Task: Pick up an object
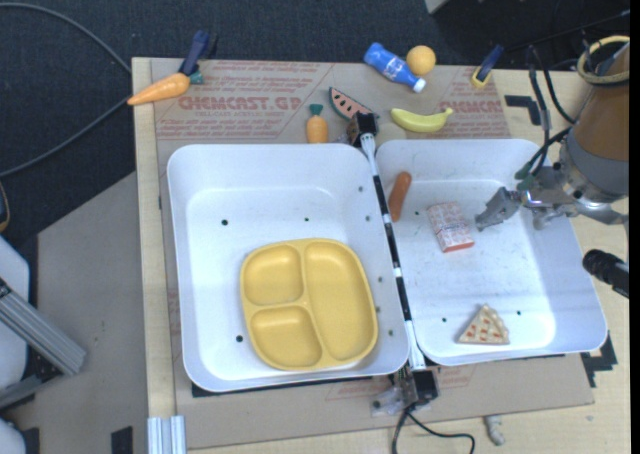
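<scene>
Two white bins (200,242), hand (497,210) beside carton (450,227)

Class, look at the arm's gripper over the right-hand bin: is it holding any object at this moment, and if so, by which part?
Nothing is held. The gripper hangs over the right bin, beside the small red-and-white box, with nothing between its fingers.
</scene>
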Action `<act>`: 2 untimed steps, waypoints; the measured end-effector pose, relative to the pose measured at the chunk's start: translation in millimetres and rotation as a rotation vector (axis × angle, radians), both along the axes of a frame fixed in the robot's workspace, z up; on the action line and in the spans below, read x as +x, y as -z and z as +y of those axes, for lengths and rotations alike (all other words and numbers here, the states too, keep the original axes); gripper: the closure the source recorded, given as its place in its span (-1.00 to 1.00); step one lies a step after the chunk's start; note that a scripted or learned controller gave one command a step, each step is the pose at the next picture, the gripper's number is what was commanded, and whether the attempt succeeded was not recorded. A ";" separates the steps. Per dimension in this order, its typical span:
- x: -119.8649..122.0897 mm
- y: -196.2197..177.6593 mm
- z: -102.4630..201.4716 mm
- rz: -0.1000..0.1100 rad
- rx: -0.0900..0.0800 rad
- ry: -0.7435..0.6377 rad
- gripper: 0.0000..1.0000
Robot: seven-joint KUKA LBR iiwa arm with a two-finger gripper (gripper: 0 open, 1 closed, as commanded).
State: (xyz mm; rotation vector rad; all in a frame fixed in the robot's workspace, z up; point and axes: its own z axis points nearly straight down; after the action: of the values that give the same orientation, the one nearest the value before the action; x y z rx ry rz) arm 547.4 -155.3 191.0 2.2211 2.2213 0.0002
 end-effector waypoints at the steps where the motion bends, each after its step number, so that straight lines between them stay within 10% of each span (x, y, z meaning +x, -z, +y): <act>1: 24.9 106.5 53.3 0.000 0.000 -0.001 -1.00; 2: 52.5 106.4 63.1 -0.001 0.000 -0.001 -1.00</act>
State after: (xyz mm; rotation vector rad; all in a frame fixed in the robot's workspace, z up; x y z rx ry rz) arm 599.9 -92.3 84.6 2.2194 2.2215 0.0013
